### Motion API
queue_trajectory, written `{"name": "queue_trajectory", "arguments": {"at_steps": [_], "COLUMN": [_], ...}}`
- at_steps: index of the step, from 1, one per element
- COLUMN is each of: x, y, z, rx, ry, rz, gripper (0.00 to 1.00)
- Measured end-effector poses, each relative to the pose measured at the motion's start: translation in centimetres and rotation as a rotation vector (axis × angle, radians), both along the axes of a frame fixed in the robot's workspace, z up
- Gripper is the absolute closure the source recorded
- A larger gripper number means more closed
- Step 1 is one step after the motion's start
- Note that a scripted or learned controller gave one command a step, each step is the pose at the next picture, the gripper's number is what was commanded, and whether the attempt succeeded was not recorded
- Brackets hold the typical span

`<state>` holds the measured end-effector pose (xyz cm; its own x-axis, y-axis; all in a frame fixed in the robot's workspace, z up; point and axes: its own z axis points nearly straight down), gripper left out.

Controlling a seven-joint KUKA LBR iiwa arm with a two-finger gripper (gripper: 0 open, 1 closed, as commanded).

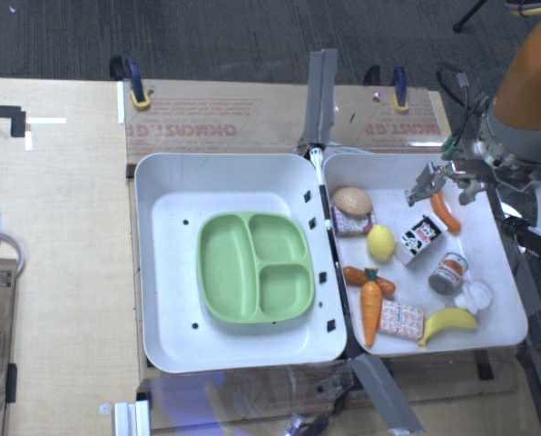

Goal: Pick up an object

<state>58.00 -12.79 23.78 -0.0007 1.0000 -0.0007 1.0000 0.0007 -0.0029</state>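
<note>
Toy groceries crowd the right bin (509,271) as the arm's gripper (431,186) hangs over that bin's far right part, its dark fingers spread apart with nothing between them. An orange sausage-shaped piece (445,212) lies just beside the fingertips, on the side toward the bin's right wall, and a small black-and-white carton (421,239) sits just in front of the gripper, tipped on its side; its print is too small to read. A metal can (447,272) rests nearer the front, beside the carton, with a clear lidded cup (477,294) at its right and a banana (448,323) along the front wall. A lemon (380,242) lies left of the carton, a brown bun-like piece (351,201) beyond it against the divider side, a carrot (370,309) with a green top pointing to the front, and a red-patterned packet (400,320) between carrot and banana. Across the divider from the right bin, the left bin (162,271) holds a green three-part plate (255,267). Behind both bins a cardboard sheet (218,120) bears red mirrored lettering, not clearly legible, held by blue-and-yellow clamps (136,84).
</note>
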Motion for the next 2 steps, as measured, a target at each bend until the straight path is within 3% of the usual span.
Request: {"name": "queue_trajectory", "arguments": {"at_steps": [1, 2], "x": [0.3, -4.7], "y": [-1.6, 1.4], "z": [-13.0, -14.5], "rx": [0.0, 0.0], "ry": [-0.003, -0.004], "rz": [0.105, 0.147], "gripper": [0.0, 0.0]}}
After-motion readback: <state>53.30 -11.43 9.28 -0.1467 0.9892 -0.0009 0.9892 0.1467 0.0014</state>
